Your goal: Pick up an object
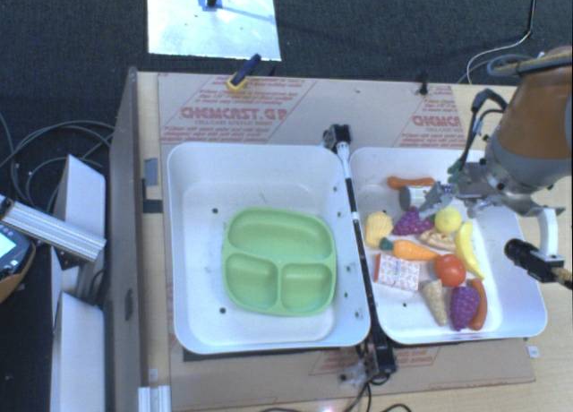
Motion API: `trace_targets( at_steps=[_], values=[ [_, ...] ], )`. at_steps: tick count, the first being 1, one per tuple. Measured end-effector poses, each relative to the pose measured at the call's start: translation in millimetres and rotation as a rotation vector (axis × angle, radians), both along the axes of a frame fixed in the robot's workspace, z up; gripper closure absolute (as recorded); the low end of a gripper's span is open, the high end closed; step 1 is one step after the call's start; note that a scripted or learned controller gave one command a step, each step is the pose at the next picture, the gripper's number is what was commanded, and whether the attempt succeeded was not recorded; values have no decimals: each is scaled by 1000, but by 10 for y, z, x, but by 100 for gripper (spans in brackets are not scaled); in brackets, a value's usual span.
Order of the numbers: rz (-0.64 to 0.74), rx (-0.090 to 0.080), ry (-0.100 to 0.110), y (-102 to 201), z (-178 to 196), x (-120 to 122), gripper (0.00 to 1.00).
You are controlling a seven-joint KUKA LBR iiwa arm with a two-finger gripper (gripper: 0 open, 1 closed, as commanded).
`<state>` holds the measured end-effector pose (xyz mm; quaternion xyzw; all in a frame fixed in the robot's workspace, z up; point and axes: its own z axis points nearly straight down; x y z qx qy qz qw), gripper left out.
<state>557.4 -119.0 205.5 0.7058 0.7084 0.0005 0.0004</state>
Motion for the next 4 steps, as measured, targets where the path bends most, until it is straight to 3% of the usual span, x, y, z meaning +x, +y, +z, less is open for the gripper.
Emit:
trace_targets(
  at_steps=[1,2,3,4],
  values=[
    [-3,-1,2,-292,-755,-618,0],
    [-3,-2,-9,-93,-1172,-676,0],
    [-1,-2,-11,-111,-1162,90,0],
    [-3,-3,-16,-55,-1161,-489,0]
  ],
)
